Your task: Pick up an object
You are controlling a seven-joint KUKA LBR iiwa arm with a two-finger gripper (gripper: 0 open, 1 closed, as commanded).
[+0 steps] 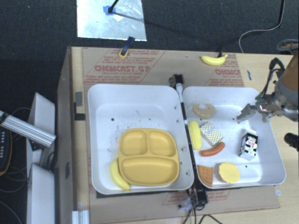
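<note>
Overhead, the gripper (251, 111) hangs spread and holding nothing by the right bin's (278, 171) far edge, milk carton (249, 146) nearby.

A yellow banana (214, 59) is seen lying on the printed cardboard sheet (121, 69) laid over the worktop (290, 171), beyond the pincer (251, 112) and slightly toward the view's left of it. Far beyond the pincer and well to the view's left, a silvery sheet (110, 13) is spread on the dark floor (28, 41). A white cable (261, 29) is looped on that floor straight beyond the pincer, and a metal rail (25, 127) is placed far across from it at the left edge.
</note>
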